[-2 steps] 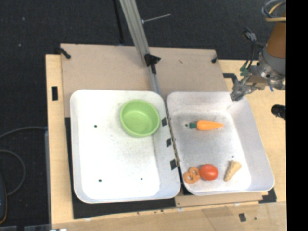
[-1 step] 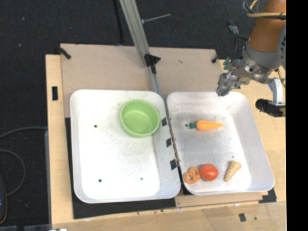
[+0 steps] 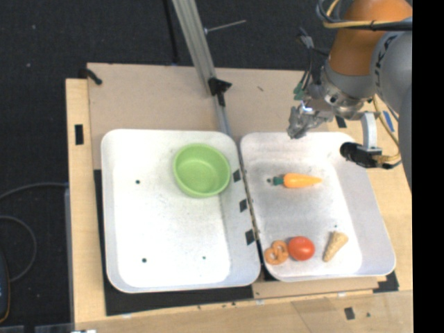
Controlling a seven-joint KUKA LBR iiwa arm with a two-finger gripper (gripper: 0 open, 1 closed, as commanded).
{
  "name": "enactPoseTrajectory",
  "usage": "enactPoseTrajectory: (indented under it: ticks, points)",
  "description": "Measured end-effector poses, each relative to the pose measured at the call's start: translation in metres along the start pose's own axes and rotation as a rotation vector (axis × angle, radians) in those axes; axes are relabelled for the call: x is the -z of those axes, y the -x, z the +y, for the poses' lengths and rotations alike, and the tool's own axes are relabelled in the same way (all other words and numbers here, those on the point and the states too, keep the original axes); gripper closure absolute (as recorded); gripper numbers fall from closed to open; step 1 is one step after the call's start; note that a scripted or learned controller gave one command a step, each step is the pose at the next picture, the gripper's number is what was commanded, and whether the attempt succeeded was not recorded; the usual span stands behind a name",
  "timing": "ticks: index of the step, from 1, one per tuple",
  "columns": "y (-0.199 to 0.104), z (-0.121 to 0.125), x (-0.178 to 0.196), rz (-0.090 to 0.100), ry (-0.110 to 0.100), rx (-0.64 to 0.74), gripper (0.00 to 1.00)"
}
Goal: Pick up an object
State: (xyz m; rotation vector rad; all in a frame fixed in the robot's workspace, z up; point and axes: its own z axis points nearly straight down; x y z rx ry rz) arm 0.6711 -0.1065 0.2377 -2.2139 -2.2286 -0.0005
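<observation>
Here I see the left bin [image 3: 125,255] holding a green bowl [image 3: 201,171]. The right bin [image 3: 361,207] holds a carrot [image 3: 298,181], a tomato [image 3: 301,248], a pretzel [image 3: 276,253] and a cone [image 3: 335,245]. My hand [image 3: 300,125] hangs over the right bin's far rim, touching nothing; I cannot tell its opening.

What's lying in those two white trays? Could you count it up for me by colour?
Green: 1, the bowl in the left bin
Orange: 2, the toy carrot and the pretzel-like piece, right bin
Red: 1, the tomato
Tan: 1, the cone-shaped piece
Total: 5
</observation>
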Motion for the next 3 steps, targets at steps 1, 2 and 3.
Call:
enactPoseTrajectory:
  ticks: [1, 2, 3]
  points:
    - [-0.049, 0.01, 0.009, 0.001, 0.003, 0.001, 1.0]
    - [-0.107, 0.004, 0.013, 0.001, 0.0, 0.001, 1.0]
    - [-0.17, 0.005, 0.013, 0.001, 0.002, 0.001, 1.0]
